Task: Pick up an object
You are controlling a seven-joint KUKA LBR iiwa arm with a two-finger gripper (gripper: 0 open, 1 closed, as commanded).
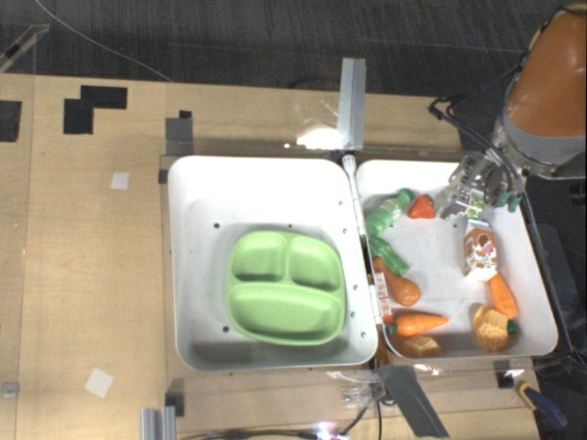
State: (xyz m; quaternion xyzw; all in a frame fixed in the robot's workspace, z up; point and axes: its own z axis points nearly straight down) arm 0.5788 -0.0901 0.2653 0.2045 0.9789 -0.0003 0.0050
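Looked down on a pale wooden desk with two shallow white bins side by side.

Left bin: held one green divided tray, sitting toward 5 o'clock of the bin's middle, flat, three compartments, nothing in any of them.

Right bin: held all the small play food. Along the bin's 9 o'clock wall, a leafy green piece at the top and another green piece just under it. Beside the upper one, at its 3 o'clock, a small red piece, touching or nearly touching. Lower down, an orange-brown piece, then a carrot lying crosswise, with a tan piece at 6 o'clock of it against the near wall. Toward the 3 o'clock side, a small printed packet, a second carrot slanting below it, and a yellowish lump at that corner.

Gripper: hung over the 1 o'clock part of the right bin, just above the packet, at the end of the grey and orange arm. Too blurred and cluttered to tell whether spread or closed; nothing seen between its tips.

Judged as early in the task: no object lifted, every piece resting on the bin floor. Left to do: descend onto a piece, most likely the packet or the red piece nearby, close on it, and raise it clear.
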